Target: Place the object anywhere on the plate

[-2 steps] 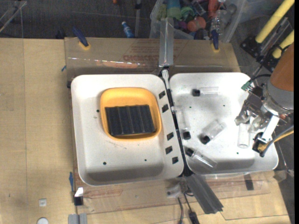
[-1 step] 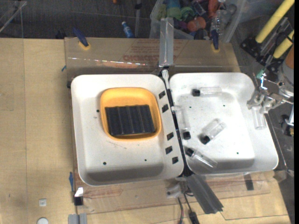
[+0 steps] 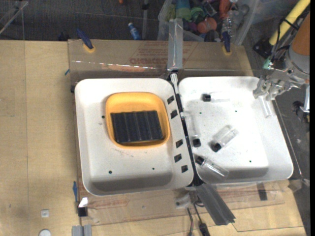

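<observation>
Two bins sit side by side on the bench. The plate (image 3: 137, 102) lies in the left bin (image 3: 93, 171), bearing a ribbed slab (image 3: 136, 127). Three vials lie in the right bin (image 3: 275, 161): one (image 3: 212, 98) rearward, one (image 3: 222, 137) central, one (image 3: 210, 167) frontward beside the divider. My gripper (image 3: 267, 89) hangs over that bin's rear right corner.

The arm (image 3: 301, 43) is cut off by the right edge (just its wrist shows). The tool (image 3: 268, 90) is too small to read. Clutter in the far tub (image 3: 206, 6) is blurred.
</observation>
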Available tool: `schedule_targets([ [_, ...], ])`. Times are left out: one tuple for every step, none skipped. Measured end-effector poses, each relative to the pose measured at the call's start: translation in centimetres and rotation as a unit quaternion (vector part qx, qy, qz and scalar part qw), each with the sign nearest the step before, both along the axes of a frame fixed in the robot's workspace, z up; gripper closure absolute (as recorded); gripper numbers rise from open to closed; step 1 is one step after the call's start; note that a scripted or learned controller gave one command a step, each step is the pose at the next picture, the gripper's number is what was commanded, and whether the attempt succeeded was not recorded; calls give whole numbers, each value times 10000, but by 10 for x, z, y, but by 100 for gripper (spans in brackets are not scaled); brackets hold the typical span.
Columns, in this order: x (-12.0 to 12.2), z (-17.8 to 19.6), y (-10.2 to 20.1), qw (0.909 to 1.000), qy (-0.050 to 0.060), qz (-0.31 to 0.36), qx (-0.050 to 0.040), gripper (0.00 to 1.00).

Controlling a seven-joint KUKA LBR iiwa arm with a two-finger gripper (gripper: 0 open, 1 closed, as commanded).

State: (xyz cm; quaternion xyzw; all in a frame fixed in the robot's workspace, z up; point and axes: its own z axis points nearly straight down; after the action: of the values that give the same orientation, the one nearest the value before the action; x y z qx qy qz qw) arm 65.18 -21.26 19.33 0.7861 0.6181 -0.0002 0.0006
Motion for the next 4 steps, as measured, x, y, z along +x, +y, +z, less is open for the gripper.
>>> schedule_targets([
  [16, 30, 14, 9933, -11, 1152, -7, 100],
  [16, 64, 13, 9727, -18, 2321, -15, 100],
  [16, 96, 2, 9708, -12, 2400, -12, 100],
  [16, 140, -10, 9359, -23, 3521, -21, 100],
])
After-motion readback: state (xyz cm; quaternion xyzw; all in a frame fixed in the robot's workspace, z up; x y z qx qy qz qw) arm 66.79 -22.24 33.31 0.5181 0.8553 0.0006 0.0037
